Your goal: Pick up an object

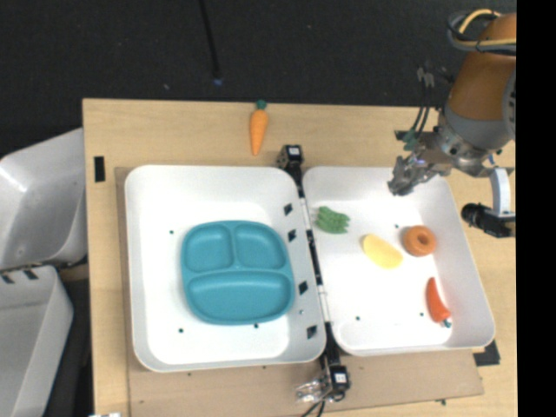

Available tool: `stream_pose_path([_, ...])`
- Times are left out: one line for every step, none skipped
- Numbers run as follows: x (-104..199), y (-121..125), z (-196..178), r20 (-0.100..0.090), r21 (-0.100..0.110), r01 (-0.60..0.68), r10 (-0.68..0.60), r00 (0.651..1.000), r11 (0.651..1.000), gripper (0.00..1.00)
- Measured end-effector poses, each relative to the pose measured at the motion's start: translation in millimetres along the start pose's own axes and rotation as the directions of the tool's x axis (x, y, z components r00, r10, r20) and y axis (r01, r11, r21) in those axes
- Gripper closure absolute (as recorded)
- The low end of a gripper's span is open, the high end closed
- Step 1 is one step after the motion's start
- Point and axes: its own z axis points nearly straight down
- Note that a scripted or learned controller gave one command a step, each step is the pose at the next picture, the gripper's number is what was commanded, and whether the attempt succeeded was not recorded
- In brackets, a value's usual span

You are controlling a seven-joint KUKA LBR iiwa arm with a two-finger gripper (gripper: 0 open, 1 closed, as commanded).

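**benchwatcher:** Camera view puts your tool (405,181) over the far right corner of the right bin (347,324), hanging off the grey arm (476,102) that comes in from the right. From this angle you honestly cannot tell how it's set, and nothing shows in it. No candidate sits under it either. It's above bare white floor near the bin's back wall.

**slantcam:** So where's the stuff you'd actually go for?

**benchwatcher:** All in that same bin, spread out. The orange ring (420,241) is nearest the tool, just toward the front from it. The yellow lemon-shaped piece (381,252) sits right beside the ring, nearly touching. The green leafy piece (332,220) is over by the divider between the bins, and the red pepper-like piece (437,301) lies along the right wall near the front corner.

**slantcam:** Why scattered like that?

**benchwatcher:** My guess is it gives you gaps to come down between. The red one hugging the wall looks like the awkward pick. I'd say the ring or the yellow piece is your easiest drop.

**slantcam:** And the other side?

**benchwatcher:** The left bin (148,320) holds a teal divided plate (236,272). A toy carrot (258,129) lies out on the counter (113,129) behind the bins, well apart from the tool.
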Motion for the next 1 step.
stream_pose_path([42.7,-19.9,6.7,0.000,0.000,0.000,0.000,1.000,1.000,1.00])
